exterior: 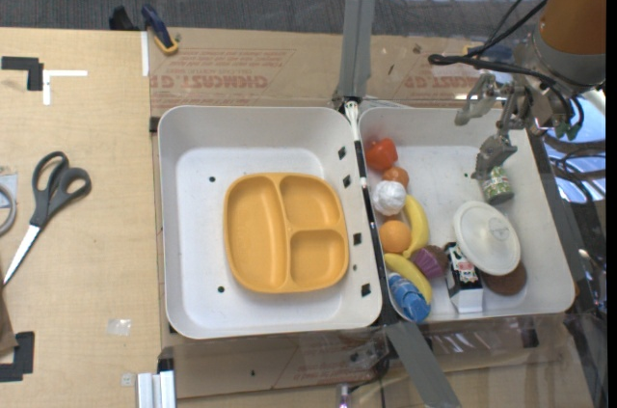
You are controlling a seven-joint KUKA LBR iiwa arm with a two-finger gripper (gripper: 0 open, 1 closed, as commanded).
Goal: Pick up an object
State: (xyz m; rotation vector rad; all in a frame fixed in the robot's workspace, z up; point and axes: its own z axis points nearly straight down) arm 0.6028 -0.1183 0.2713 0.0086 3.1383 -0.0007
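My gripper (499, 134) hangs over the far right part of the right bin (436, 138), under the grey arm with its orange band. Just below it is a small greenish object (498, 186); whether it is held or resting on the bin floor I cannot tell. Along the bin's left side lie a red tomato (382, 152), a white ball (390, 197), an orange (394, 235), a banana (417, 223) and a blue bottle (411, 299). A white round lid (487, 237), a brown disc (508, 280) and a small carton (465, 281) sit at the near right.
The left bin (193, 146) holds a yellow divided plate (286, 231). Scissors (48, 194) lie on the wooden bench at the far left. A blue and yellow clip (159, 28) sits behind the left bin. Cables hang by the arm at the right.
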